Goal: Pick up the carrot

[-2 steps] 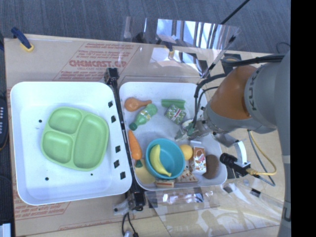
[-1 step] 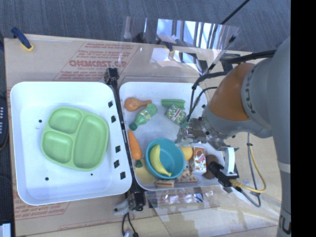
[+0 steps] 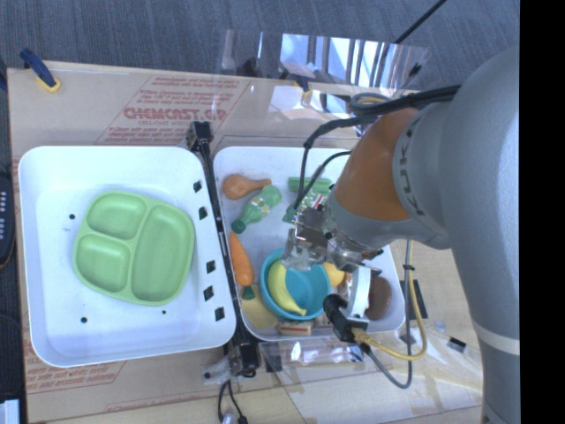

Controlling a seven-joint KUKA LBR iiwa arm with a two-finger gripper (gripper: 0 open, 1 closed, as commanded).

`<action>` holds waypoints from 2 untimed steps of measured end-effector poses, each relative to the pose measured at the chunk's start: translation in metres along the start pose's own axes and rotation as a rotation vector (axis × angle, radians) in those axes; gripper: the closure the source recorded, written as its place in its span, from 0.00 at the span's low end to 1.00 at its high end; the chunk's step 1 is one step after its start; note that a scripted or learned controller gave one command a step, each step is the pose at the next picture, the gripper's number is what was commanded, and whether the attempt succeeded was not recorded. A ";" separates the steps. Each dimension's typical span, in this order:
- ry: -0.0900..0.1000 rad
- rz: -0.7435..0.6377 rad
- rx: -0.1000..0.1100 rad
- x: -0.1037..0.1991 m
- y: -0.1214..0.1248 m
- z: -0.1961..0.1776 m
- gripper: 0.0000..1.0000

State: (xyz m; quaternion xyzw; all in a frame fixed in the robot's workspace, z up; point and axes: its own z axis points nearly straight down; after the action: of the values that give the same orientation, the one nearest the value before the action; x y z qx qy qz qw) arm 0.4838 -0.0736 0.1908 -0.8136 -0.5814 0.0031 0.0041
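Note:
The carrot (image 3: 240,258) is orange and slim. It lies lengthwise against the left wall of the right bin (image 3: 265,159), with its thicker end toward the front. My gripper (image 3: 300,251) hangs over the middle of that bin, above the back rim of a blue bowl (image 3: 305,288). It is a short way to the right of the carrot and not touching it. The grey and orange arm covers the right part of the bin.
A yellow banana (image 3: 284,291) lies in the blue bowl. A toy drumstick (image 3: 244,185) and a green bottle (image 3: 259,208) lie behind the carrot. A brown item (image 3: 382,297) sits at the bin's right. The left bin (image 3: 44,237) holds a green divided plate (image 3: 134,247).

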 end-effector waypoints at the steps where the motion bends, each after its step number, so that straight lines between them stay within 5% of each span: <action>1: 0.002 0.398 0.002 0.100 -0.043 0.001 1.00; 2: -0.002 0.043 -0.005 0.012 -0.013 -0.106 1.00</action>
State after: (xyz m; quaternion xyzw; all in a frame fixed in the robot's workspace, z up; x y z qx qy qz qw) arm 0.4766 -0.0585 0.2972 -0.8259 -0.5638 0.0027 0.0013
